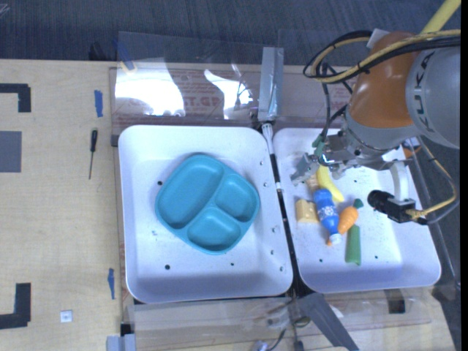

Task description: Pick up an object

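From above the desk (51,218), two shallow white bins sit side by side. The left bin (146,269) carries a blue divided plate (208,202) with three compartments, lying a little askew near the bin's middle.

The right bin (409,265) holds a small huddle of toys in its left half. A yellow banana (329,184) lies slantwise, with a blue bottle (325,212) just below it, its white cap pointing toward the near rim. Just left of the bottle sits a small tan block (306,210). To the right of the bottle a little orange carrot (348,217) touches the top of a green cylinder-like piece (353,245), which lies nearly upright in the picture.

The arm comes in from the right, grey with its orange band (380,93) hanging over the far right corner of that bin. The gripper (313,163) is low at the far end of the toy huddle, right by the top of the banana. Whether it is apart or together I cannot tell from here, and nothing can be made out held in it. Yellow and black cables (344,46) loop above the wrist.

On the desk left of the bins lies a thin screwdriver (92,152).
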Tool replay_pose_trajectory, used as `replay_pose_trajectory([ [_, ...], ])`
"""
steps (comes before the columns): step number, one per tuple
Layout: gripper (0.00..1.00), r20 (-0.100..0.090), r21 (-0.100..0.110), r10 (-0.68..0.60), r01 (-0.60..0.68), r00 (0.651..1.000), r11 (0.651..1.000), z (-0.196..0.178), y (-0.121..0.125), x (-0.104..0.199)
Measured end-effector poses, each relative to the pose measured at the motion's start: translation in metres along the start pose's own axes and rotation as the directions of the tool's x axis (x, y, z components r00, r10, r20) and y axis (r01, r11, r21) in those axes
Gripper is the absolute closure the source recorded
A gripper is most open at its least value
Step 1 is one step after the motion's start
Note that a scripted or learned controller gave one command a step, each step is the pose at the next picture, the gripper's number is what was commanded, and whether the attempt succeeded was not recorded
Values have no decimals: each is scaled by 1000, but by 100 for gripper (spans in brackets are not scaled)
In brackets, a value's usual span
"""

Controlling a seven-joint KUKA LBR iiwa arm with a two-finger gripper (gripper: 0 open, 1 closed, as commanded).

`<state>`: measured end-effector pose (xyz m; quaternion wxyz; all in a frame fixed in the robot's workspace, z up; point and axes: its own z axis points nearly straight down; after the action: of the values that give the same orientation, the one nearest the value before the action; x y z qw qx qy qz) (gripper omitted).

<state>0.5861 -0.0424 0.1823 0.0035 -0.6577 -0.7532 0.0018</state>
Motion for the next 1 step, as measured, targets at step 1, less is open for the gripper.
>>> replay_pose_trajectory([
  [1,0,2,-6,3,-3,1000,1000,-3,1,-2],
])
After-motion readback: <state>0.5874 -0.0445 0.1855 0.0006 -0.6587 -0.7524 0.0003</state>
